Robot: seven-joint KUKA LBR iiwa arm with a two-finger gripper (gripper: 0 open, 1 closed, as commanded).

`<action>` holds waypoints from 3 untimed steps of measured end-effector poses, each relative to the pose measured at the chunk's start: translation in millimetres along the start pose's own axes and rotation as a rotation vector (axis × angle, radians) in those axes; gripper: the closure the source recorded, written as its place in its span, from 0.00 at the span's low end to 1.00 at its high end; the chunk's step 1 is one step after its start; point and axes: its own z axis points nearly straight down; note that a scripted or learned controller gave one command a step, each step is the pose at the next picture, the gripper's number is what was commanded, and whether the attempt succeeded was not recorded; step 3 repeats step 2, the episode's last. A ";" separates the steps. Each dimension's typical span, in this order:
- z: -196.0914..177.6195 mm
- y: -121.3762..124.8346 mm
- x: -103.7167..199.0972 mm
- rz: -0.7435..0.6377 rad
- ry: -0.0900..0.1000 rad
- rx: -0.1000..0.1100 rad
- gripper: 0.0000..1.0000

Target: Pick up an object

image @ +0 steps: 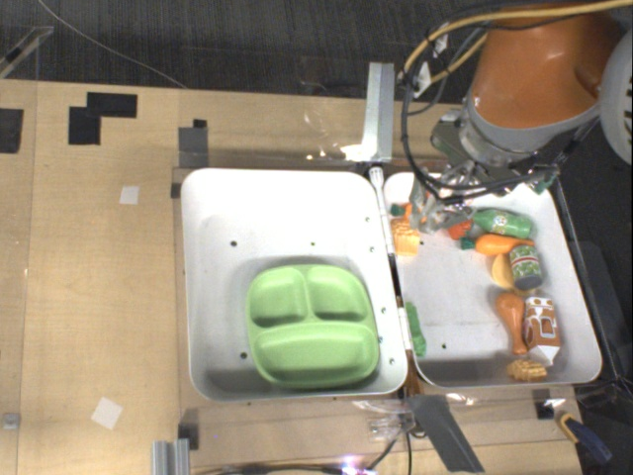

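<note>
Gripper (432,209), grasp state unclear, hangs just above-right of the small orange toy (405,236) in right bin (584,359).

A green divided tray (312,325) (three compartments) lies in the left bin (213,226).

left bin (208,265): tray (312,325) | right bin (455,325): 2 bottles (524,263) (right side) | tool (433,211) above far-left corner

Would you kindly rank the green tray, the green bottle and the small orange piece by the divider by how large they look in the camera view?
1. Green tray, by far the largest.
2. Green bottle, much smaller.
3. Orange piece by the divider, slightly smaller than the bottle.
</note>
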 end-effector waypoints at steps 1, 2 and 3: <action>0.7 10.7 -49.1 0.094 -0.004 0.000 1.00; -12.9 9.3 -51.1 0.094 -0.014 0.007 1.00; -12.9 9.3 -51.1 0.094 -0.014 0.007 1.00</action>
